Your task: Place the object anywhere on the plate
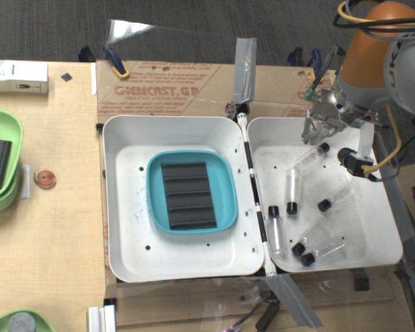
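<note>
Reached in from the right, grey arm (401, 54) with its orange band (377, 43) high over the bench, wrist bent steeply down. Hung with the gripper (320, 134) over the far left part of the right bin (387, 251), close to that bin's back wall. Could not tell whether the claw stood apart or together, too small and cluttered from up here. Could not make out anything clamped in it either.

Lay below the claw, all in the right bin: one clear vial (291, 189) with a black cap, near the bin's middle and apart from the gripper. Lay further toward the camera, hard against the left wall, a second vial (274, 228). Sat to the right of both a small black-capped piece (324, 204), and near the front wall a pair of capped vials (311, 249) close together. Showed a small black cap (324, 147) just beneath the gripper; contact unclear.

Rested well to the left, in the middle of the left bin (121, 254), the teal plate (225, 192) with a black ridged insert (187, 194).

Spread out from the left: green tray (7, 126), small brown disc (45, 178), pale wooden bench (55, 254), cardboard sheet (166, 88) behind the bins, dark carpet (194, 12) beyond.
</note>
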Controlling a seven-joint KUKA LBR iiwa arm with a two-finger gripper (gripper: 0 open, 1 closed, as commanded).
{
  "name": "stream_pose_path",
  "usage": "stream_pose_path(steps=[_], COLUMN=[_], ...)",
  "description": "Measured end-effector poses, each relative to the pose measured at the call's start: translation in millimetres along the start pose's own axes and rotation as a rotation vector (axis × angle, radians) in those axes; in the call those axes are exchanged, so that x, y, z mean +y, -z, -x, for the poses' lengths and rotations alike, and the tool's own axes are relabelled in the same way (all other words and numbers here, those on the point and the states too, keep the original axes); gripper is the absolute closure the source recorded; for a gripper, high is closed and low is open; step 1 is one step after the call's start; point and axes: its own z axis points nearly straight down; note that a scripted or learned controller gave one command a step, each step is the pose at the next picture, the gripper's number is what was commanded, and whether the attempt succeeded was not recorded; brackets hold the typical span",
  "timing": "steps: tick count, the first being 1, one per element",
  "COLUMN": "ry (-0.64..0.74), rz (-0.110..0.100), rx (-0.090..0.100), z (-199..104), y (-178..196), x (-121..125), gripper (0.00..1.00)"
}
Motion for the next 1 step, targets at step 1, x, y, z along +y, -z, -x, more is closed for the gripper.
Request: stream_pose_path(steps=[1], ry=[-0.004], rz=[-0.001], rx=[-0.001], z=[1.5], y=[8.3], x=[0.2], gripper=[1.00])
